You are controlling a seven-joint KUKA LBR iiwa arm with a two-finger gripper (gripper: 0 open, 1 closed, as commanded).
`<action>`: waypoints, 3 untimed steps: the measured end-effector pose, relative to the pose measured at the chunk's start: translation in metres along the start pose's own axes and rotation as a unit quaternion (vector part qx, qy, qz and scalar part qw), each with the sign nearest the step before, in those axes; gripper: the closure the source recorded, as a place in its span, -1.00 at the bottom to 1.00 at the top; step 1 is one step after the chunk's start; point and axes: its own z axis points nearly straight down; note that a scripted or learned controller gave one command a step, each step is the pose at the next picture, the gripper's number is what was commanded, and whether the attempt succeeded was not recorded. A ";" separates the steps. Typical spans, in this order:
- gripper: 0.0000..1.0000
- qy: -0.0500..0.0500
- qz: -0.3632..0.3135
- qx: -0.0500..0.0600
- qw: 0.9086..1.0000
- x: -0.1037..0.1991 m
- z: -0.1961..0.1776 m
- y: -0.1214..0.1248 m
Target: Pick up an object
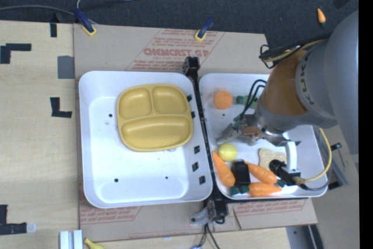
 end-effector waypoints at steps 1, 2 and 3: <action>-1.00 0.000 0.000 0.000 1.000 0.001 0.001 0.087; -1.00 0.002 0.001 0.010 1.000 0.003 0.003 0.123; 1.00 0.000 0.000 0.009 1.000 0.002 -0.007 0.124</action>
